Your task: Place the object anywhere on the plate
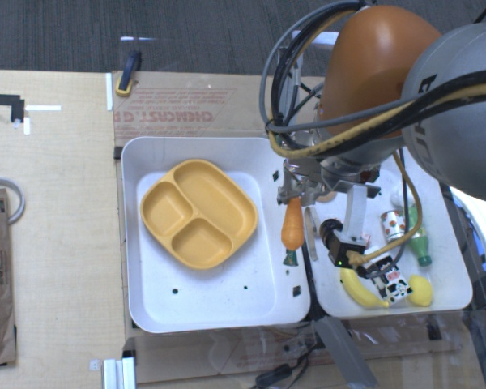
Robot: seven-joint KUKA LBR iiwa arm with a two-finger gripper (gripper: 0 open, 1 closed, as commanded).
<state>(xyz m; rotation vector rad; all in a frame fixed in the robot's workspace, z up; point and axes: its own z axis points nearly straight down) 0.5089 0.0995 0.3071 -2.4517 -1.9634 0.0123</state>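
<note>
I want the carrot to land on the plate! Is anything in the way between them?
Nothing visible is. The carrot hangs at the hand, over the left bin's right side. Between it and the yellow plate lies just bare white bin floor.

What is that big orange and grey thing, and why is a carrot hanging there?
That big thing is a robot arm. It is grey with an orange part, and cables run along it. One camera looks down on it from above, at a slant, and the arm reaches in from the right.

Below it sit two shallow white bins side by side. The left bin has a yellow plate with three sections. The right bin has a banana, a lemon, a small can and a green bottle.

At the arm's end is its hand. A toy carrot hangs from it, over the edge where the bins meet. The job is to put it on the plate, which has not happened yet.
</note>
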